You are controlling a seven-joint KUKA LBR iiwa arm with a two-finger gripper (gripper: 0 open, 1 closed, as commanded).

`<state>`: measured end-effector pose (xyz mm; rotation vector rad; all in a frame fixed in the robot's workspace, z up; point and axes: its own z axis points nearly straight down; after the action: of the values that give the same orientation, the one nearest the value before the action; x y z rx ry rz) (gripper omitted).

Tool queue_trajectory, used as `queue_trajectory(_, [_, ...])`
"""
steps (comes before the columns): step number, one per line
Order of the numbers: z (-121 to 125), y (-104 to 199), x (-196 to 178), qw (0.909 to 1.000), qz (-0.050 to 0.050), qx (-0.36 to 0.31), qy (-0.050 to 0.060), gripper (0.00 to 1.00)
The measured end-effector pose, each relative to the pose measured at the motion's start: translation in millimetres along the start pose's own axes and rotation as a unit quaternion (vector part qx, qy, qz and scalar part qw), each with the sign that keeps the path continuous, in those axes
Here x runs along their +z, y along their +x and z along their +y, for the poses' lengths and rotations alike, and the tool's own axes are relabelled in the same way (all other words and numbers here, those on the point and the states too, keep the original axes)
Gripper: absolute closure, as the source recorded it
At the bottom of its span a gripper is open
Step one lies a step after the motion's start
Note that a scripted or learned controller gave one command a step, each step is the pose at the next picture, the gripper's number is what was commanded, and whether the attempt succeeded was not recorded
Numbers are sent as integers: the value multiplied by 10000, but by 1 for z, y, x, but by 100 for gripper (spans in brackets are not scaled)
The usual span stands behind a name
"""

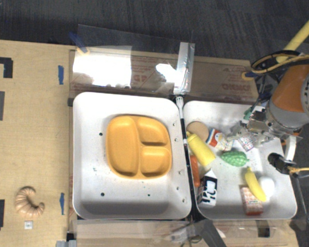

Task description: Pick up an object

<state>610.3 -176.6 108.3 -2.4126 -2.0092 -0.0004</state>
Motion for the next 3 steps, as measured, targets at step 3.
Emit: queue_trajectory(3, [50,-14,-62,9990,-10,452,-13,0])
